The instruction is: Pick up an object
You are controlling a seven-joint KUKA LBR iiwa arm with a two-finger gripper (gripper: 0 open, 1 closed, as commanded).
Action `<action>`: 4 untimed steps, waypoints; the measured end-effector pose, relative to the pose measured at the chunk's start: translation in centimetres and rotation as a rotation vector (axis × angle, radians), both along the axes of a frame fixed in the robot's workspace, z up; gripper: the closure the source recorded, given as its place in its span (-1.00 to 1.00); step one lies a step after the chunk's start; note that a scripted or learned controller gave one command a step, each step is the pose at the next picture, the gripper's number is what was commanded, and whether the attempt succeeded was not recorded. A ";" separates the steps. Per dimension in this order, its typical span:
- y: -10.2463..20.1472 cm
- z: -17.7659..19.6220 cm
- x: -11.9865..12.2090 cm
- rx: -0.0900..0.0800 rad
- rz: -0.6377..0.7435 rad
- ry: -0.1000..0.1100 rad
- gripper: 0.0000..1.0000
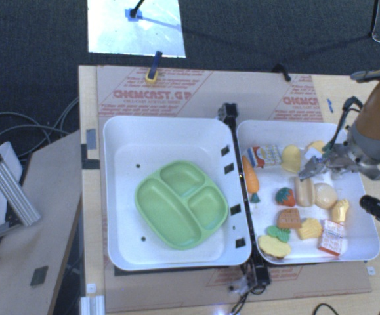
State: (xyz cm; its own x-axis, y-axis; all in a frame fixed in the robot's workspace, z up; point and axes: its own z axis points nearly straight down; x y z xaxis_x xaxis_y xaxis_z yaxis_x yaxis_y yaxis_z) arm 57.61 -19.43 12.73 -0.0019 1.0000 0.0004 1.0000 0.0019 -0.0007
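Toy food items lie scattered across the right bin.
Gripper sits low over the bin's upper middle, above a pale cylindrical piece; finger state cannot be told. Green divided plate in left bin.

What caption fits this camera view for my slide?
End effector hovers over toy food in right bin; green tray in left bin.

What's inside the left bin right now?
The left bin holds one green divided tray, its compartments bare. Whatever lies beneath the tray is covered.
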 end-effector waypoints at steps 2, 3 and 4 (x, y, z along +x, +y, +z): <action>0.0 -3.2 0.2 -0.001 0.000 -0.005 1.00; 0.3 3.0 -0.2 -0.002 0.002 -0.006 1.00; -0.2 9.3 -0.4 -0.003 0.002 -0.008 1.00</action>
State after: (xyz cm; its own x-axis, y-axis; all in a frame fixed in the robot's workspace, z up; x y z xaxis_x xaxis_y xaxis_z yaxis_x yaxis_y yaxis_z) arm 57.22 -19.64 22.07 -0.0037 1.0000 -0.0027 1.0000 0.0038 0.0070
